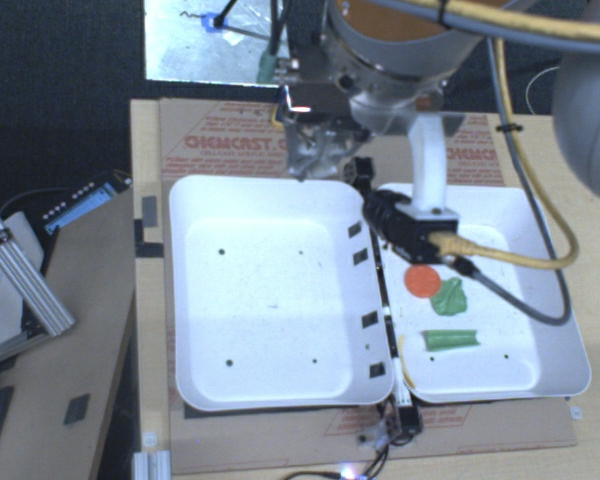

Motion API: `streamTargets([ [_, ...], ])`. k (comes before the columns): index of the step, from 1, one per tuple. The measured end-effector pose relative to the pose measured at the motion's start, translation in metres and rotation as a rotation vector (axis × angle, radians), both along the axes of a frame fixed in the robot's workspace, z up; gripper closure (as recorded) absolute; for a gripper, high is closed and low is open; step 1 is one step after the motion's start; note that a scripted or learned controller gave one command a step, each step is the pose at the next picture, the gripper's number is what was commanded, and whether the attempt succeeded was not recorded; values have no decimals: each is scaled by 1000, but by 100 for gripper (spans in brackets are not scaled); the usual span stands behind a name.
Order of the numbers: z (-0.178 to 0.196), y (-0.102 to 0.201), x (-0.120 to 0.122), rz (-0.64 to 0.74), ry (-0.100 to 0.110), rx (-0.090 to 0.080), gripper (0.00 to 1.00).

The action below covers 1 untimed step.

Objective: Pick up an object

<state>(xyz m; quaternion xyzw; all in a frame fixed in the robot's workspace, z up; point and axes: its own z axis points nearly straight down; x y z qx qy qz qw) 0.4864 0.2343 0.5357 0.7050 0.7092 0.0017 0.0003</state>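
Three small objects lie in the right bin [540, 368]. An orange round piece [422, 281] sits near the bin's middle, and a crumpled green piece [448, 296] touches its lower right side. A flat green strip [450, 340] lies apart, closer to the front. My gripper [318, 156] hangs at the far rim of the left bin [270, 298], near the divider between the bins. It is well away from the three objects, up and to their left. Nothing shows in its grasp.
The grey arm and its orange band fill the top of the view. A yellow cable and black fittings [420, 233] hang over the far part of the right bin, just above the orange piece. Both bins rest on brown cardboard [230, 138].
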Motion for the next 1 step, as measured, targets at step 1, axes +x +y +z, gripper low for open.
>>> streamTargets([
  [1,0,-116,1,-16,0,-3,100],
])
